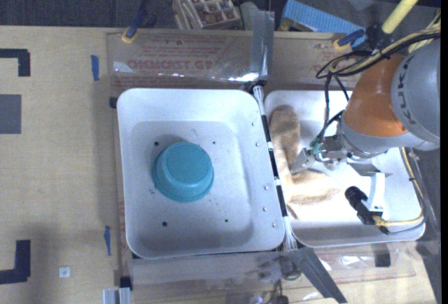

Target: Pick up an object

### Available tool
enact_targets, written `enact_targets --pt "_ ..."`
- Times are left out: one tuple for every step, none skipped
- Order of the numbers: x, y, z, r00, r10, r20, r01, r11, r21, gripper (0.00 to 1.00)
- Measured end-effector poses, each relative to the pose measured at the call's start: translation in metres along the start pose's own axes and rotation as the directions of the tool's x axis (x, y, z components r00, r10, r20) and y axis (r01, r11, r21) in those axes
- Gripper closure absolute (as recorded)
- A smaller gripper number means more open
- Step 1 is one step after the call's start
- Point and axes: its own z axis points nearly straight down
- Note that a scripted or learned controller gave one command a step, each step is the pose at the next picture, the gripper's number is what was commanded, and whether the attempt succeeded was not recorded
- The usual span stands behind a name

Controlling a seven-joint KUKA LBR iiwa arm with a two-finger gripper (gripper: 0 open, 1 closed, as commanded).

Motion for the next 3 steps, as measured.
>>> enact_targets --pt "-0.002 0.026 0.001 0.986 -0.168 -0.002 0.168 0.986 0.003 0.00" --pt "-0.002 0.028 -0.011 0.986 -0.164 -0.003 0.164 0.986 -0.004 1.00" --pt "-0.003 0.028 -0.011 0.986 -0.164 -0.002 0.164 0.986 -0.003 0.00"
